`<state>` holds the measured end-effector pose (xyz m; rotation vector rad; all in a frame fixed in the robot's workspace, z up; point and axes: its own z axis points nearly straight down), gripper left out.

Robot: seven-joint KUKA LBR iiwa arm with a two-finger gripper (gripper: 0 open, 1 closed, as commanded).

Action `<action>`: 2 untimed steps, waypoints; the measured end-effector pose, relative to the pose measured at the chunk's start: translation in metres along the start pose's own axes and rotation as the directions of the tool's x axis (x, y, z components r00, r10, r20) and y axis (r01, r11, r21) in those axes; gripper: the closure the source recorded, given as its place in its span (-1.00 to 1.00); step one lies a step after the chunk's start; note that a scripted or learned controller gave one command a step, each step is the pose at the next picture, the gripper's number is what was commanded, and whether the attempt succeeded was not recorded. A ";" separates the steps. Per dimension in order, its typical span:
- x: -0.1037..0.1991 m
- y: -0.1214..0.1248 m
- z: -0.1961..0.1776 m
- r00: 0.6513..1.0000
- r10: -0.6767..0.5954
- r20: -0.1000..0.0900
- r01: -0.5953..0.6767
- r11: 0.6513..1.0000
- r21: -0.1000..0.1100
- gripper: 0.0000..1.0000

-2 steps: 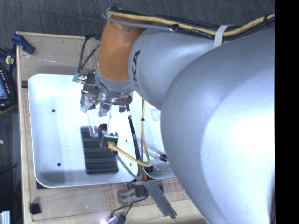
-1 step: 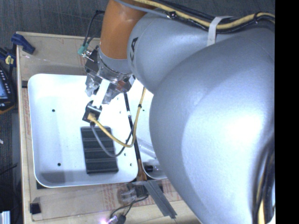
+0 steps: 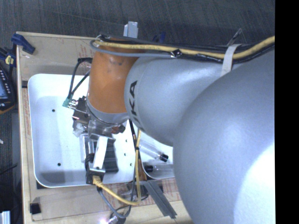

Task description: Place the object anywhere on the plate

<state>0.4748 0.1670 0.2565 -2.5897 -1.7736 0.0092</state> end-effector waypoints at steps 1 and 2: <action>-0.006 0.049 -0.014 0.971 0.237 -0.002 -0.237 0.971 -0.002 1.00; 0.004 0.111 0.047 0.873 0.487 -0.001 -0.487 0.873 0.000 1.00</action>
